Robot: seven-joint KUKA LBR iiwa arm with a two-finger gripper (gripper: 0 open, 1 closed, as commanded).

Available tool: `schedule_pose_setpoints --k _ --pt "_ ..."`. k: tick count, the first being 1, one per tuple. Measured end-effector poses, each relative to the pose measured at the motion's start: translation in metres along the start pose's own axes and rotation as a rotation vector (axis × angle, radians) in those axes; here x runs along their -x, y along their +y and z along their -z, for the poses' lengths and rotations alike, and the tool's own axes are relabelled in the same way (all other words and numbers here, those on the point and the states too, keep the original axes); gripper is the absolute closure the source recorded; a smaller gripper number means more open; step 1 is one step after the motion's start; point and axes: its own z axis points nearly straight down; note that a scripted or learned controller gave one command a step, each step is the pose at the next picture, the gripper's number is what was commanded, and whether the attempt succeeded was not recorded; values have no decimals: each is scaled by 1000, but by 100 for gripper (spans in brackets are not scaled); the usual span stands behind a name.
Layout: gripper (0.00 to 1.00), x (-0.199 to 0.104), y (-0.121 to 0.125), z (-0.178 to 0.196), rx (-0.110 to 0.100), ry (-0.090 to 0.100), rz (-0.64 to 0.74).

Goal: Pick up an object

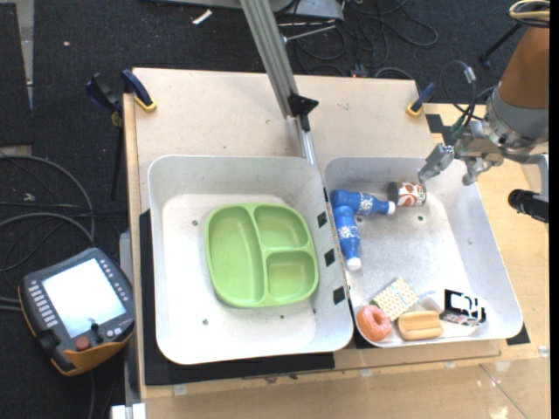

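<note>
My gripper (452, 169) hangs at the right bin's (472, 234) far right corner, fingers spread apart and open with nothing between them. Just left of it a small red and white can (410, 194) lies on its side. Two blue bottles with white caps lie near the bin's left wall: one (362, 203) points toward the can, the other (347, 234) runs down the wall. In the near corner sit a pink donut (376, 322), a tan bread roll (420, 325), a checkered cracker (396, 297) and a black and white packet (464, 306).
The left bin (175, 234) holds a green divided plate (261, 254). A metal pole (275, 55) slants over the bench from the back. Clamps sit at the bench's far corners (138, 92). A teach pendant (74, 308) lies on the floor at left.
</note>
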Motion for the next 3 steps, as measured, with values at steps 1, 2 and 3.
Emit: schedule_pose_setpoints --k 1,2,3 --pt "0 0 0 0 -1 0 0" --pt "0 1 4 -61 -5 1 0" --pt "0 0 2 -115 -7 2 0"
